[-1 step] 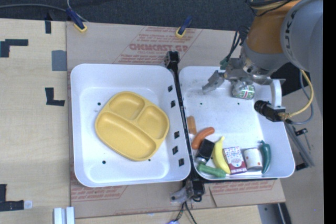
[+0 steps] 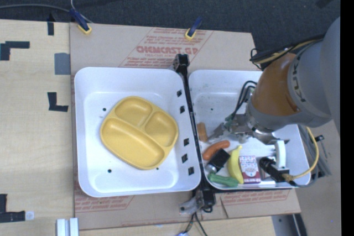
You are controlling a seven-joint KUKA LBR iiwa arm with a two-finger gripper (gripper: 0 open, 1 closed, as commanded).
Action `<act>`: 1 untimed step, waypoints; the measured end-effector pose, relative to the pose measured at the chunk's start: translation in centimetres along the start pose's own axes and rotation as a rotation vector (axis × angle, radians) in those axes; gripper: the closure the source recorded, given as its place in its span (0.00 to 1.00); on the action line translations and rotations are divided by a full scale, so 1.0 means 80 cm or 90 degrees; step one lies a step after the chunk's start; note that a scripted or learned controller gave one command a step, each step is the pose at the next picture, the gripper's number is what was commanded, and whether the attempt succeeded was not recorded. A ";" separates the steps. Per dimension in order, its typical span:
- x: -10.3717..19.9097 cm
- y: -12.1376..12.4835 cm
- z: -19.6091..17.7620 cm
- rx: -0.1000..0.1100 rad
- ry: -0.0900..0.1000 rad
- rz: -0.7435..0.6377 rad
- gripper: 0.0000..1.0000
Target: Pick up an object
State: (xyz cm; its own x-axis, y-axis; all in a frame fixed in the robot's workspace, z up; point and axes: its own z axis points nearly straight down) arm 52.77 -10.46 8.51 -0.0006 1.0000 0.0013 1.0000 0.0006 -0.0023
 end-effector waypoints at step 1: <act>0.000 0.001 -0.012 -0.002 -0.001 0.000 1.00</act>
State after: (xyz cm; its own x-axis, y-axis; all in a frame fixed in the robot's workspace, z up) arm 52.87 -10.50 9.51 -0.0001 1.0000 0.0001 1.0000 0.0001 0.0013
